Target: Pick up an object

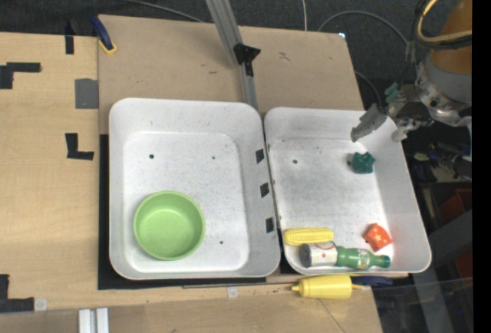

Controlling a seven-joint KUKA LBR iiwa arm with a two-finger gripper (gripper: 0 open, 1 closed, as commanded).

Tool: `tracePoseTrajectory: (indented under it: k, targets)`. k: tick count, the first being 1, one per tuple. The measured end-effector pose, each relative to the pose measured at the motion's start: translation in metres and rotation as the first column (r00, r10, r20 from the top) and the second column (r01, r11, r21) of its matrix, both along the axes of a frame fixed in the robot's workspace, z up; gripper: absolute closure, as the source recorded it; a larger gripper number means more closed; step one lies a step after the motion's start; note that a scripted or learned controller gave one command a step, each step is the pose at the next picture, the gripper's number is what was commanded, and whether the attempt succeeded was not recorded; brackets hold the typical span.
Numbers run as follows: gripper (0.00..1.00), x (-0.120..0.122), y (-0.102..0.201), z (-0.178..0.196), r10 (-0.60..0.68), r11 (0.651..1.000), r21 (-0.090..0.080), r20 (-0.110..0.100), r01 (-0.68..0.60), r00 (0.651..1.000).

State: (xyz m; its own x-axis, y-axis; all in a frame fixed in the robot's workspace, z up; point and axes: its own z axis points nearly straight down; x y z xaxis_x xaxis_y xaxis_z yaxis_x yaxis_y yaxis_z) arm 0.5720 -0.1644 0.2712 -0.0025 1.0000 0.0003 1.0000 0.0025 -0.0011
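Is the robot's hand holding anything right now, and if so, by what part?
Nothing is held. The hand hangs above the right bin, and the small green object lies below it on the bin floor, apart from it.

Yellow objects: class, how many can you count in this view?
2: a yellow corn-like piece inside the right bin, and a yellow bottle on the bench just outside it.

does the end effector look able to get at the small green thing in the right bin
Probably yes: the end effector is just above the small green thing, nothing lies between them, and the bottle and red piece sit well clear.
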Motion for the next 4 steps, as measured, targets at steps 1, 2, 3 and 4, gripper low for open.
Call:
tracePoseTrajectory:
  k: [1,2,3,4]
  targets:
    - [0.0,0.0,0.0,0.0,0.0,1.0,0.0,0.0,0.0,1.0]
    - [0.0,0.0,0.0,-0.065,-0.001,1.0,0.0,-0.007,0.001,1.0]
    - [0.0,0.006,0.003,-0.126,-0.001,1.0,0.0,-0.006,0.001,1.0]
    - [0.0,0.004,0.004,-0.181,-0.001,1.0,0.0,-0.007,0.001,1.0]
